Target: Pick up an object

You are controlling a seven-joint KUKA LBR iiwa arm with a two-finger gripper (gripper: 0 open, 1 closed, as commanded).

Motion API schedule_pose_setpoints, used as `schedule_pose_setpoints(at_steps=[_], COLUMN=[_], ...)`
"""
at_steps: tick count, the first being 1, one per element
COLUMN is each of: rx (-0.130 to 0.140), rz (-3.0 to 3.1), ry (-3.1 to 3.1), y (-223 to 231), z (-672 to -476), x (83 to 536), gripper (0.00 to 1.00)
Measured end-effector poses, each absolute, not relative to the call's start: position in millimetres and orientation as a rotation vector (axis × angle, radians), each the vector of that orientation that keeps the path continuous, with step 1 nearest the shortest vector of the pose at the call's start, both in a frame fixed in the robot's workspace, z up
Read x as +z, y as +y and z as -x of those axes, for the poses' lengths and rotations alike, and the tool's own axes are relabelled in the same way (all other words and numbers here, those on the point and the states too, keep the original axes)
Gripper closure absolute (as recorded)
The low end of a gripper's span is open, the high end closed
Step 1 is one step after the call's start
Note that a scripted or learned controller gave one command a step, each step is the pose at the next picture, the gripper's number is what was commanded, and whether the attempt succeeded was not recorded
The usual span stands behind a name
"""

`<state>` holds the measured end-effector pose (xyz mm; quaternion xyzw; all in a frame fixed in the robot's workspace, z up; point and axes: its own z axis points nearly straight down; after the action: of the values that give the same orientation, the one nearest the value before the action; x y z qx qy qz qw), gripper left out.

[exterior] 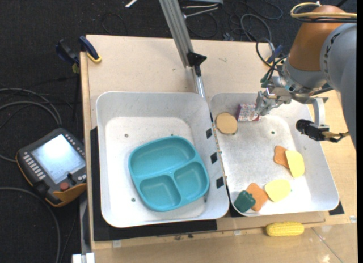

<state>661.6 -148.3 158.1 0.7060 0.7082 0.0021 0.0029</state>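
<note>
Corn cob [285, 229] nearest; pink packet's [248, 112] print unreadable beside gripper [264, 107].

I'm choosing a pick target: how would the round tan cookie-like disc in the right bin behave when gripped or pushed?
The round tan disc looks flat and low, so it would probably slide rather than roll or tip. Its thin edge likely offers little purchase. It seems like stiff, light toy food, probably not fragile.

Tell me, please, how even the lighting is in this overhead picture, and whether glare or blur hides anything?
In the camera view, light is soft and even, shadows faint; the handheld pendant screen glares to white; the orange-banded grey arm's two-finger gripper and the small pink-and-white packet beside it look slightly soft; the teal plastic divided tray and the yellow toy corn cob are sharp.
</note>
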Motion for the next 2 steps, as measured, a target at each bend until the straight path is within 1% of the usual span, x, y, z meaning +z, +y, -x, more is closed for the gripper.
schedule_pose_setpoints(at_steps=[2], rx=[0.006], rz=[-2.214], ry=[2.221], y=[-144], z=[-666.6], x=[238], gripper=[1.00])
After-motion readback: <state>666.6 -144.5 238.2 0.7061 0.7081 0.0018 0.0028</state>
